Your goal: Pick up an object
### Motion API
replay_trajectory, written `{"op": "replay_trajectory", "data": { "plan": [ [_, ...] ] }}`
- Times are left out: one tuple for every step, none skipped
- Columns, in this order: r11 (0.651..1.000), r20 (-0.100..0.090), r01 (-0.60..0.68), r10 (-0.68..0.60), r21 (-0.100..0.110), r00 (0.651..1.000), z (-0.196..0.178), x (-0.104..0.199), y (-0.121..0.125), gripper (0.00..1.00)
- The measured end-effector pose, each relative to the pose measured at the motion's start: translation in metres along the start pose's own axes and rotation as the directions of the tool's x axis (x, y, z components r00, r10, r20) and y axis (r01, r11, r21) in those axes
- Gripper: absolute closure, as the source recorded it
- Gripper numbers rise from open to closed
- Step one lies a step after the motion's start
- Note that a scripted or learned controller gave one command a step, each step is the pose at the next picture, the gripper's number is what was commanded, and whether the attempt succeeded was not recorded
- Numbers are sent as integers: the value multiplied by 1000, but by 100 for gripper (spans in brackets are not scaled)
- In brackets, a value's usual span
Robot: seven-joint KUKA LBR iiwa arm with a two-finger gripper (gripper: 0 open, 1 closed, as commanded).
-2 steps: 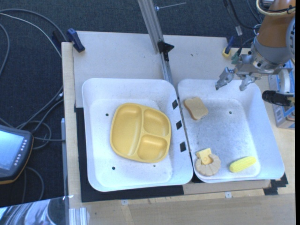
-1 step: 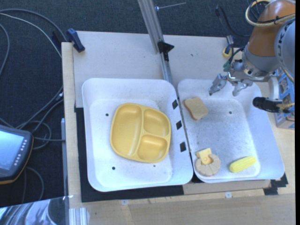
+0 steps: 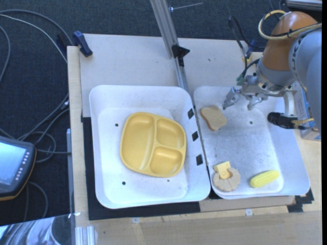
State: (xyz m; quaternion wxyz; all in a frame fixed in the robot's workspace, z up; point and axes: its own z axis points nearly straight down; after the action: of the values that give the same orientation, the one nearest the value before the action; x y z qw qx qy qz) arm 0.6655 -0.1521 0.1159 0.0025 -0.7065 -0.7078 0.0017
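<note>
yellow divided tray (image 3: pixel 153 144): lies flat in left bin (image 3: pixel 102 106), three compartments | blue clamp (image 3: pixel 82 43): on bench corner at 10 o'clock from tray | metal pole (image 3: pixel 164 19): slants toward 12 o'clock above bins | screen device (image 3: pixel 14 168): off bench at 9 o'clock | black cables (image 3: pixel 30 86): on dark floor, left

fixed overhead camera, slanted down, both bins (image 3: pixel 102 152) framed

We saw a yellow divided plate (image 3: pixel 153 143), a tan bread slice (image 3: pixel 213 118), yellow corn (image 3: pixel 264 178), and speckled white bins (image 3: pixel 102 111).
</note>
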Motion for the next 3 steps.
{"op": "replay_trajectory", "data": {
  "plan": [
    [1000, 1, 1, -1, -7, 1000, -15, 0, 2, 100],
    [1000, 2, 0, 0, -13, 1000, -61, -4, 7, 100],
    [1000, 3, -1, 1, -14, 1000, -108, -8, 5, 100]
  ]
}}
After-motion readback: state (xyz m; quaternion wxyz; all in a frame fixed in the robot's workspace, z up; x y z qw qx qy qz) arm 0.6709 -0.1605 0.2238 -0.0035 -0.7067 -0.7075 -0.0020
